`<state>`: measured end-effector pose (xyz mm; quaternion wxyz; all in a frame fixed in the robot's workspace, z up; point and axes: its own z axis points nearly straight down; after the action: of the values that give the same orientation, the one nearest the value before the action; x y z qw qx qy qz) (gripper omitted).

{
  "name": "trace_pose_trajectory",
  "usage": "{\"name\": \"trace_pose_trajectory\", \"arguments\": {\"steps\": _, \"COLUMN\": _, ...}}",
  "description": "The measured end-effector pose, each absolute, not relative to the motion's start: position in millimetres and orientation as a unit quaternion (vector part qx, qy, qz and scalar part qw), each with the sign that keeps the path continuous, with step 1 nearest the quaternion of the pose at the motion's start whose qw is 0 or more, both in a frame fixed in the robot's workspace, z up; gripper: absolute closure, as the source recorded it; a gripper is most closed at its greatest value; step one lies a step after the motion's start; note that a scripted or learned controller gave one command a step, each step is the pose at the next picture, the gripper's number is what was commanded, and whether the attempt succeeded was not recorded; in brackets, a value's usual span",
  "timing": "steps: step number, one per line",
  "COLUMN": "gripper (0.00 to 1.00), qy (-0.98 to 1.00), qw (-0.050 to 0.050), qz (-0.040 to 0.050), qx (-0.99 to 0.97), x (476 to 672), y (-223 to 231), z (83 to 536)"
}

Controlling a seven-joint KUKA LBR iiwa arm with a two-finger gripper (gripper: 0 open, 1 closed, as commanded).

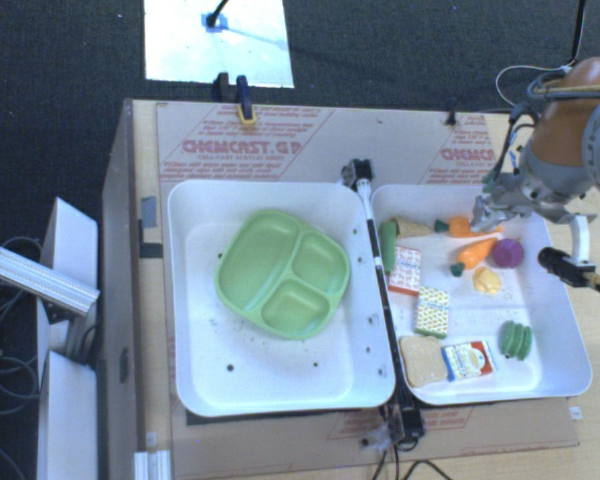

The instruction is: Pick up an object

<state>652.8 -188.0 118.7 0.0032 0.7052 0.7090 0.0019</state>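
1. Hanging over the far right part of the right bin [570, 363], the gripper [490, 216] sits just above the orange carrot [475, 250], which serves here as the landmark.
2. Whether the pincer is apart or together cannot be told; the tips blur into the toys under them, and nothing is visibly clamped.
3. The carrot lies tilted in the right bin, with a purple round toy [508, 254] just beside it on the arm's side.
4. Just nearer the camera than the carrot lies a small yellow piece [487, 282].
5. Well toward the near edge from the carrot lie a green ridged vegetable [516, 340] and a red-and-white packet [469, 360], the latter overlapping a slice of bread [425, 360].
6. Left of the carrot are a red-and-white carton [405, 270] and, nearer the camera, a green-checked box [433, 311] (both lying flat).
7. Further left, against the divider, stands a green cucumber-like toy [388, 242].
8. Well left of the carrot, the left bin [195, 368] holds a green compartment tray [282, 273].
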Motion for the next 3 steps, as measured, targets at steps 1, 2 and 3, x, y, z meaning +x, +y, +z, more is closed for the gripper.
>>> {"name": "trace_pose_trajectory", "arguments": {"steps": 1, "gripper": 0.00, "qy": 0.709, "qw": 0.003, "qz": 0.0017, "qx": 0.705, "x": 652.7, "y": -188.0, "z": 118.5}}
{"name": "trace_pose_trajectory", "arguments": {"steps": 2, "gripper": 0.00, "qy": 0.707, "qw": 0.001, "qz": -0.0002, "qx": 0.707, "x": 622.5, "y": -207.0, "z": 84.2}}
{"name": "trace_pose_trajectory", "arguments": {"steps": 3, "gripper": 1.00, "qy": 0.708, "qw": 0.003, "qz": 0.0016, "qx": 0.706, "x": 624.2, "y": -206.6, "z": 95.9}}
